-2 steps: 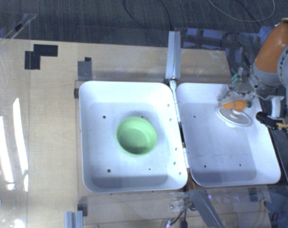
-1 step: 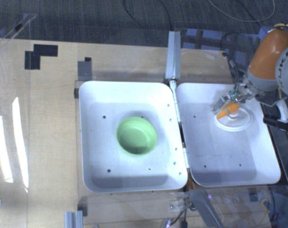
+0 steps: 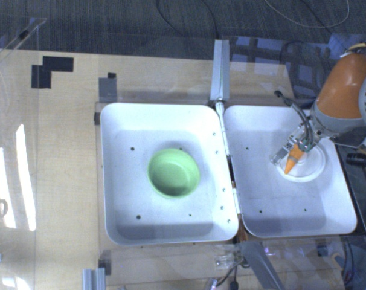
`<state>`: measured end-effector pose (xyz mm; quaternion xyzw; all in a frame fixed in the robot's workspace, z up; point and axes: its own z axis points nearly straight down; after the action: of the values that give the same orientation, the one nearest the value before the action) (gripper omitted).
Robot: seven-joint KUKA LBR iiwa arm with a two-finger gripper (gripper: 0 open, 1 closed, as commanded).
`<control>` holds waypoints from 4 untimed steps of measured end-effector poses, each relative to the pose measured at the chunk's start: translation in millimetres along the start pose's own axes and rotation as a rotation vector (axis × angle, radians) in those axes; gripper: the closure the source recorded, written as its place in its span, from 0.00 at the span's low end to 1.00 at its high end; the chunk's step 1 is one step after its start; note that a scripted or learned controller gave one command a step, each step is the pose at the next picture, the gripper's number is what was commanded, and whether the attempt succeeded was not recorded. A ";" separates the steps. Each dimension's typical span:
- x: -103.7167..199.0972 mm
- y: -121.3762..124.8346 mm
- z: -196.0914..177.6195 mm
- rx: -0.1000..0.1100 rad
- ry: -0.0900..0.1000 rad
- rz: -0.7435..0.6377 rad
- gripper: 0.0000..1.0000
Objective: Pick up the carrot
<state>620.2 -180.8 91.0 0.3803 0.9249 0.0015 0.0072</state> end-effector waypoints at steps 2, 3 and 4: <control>28.7 44.5 -103.7 -0.001 0.001 -0.116 1.00; 28.7 44.2 -103.3 -0.001 0.002 -0.115 0.00; 18.2 5.6 -3.8 0.000 0.002 -0.229 0.00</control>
<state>611.2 -164.1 94.7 0.2722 0.9622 0.0009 0.0062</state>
